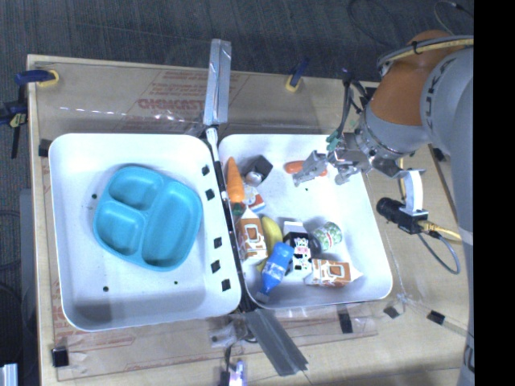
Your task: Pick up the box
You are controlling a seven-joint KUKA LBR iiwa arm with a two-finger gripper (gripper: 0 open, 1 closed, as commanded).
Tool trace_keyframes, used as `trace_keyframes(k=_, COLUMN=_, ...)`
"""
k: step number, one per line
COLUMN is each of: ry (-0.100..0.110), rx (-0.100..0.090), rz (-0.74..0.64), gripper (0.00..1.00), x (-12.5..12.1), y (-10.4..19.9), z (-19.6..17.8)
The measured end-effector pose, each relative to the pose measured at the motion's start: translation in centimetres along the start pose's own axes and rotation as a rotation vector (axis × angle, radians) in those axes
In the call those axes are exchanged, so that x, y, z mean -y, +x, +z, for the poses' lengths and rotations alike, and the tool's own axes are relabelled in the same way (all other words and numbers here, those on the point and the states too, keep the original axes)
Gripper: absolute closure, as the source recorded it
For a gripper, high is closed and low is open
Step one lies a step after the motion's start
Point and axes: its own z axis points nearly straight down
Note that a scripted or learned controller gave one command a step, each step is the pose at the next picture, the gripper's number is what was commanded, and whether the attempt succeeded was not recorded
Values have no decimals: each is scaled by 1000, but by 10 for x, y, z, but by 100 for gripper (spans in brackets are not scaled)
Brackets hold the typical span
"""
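Fingers (310, 175) spread (gripping nothing), carrot (234, 182) beside box (331, 273)

Two white bins (64, 240), one blue tray (149, 217), two cartons (331, 273).

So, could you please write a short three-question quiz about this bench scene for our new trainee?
1. True or false: the blue three-compartment plastic tray lies in the left white bin.
2. Which bin is the gripper over? A) left B) right
3. Fill in: the orange carrot lies along the right white bin's ____ wall.

Key: 1 true; 2 B; 3 left.
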Motion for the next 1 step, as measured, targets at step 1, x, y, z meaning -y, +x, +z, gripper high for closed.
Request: trace_keyframes(k=1, ry=-3, rx=1, rz=-62, gripper=0, x=9, y=-5, z=-51)
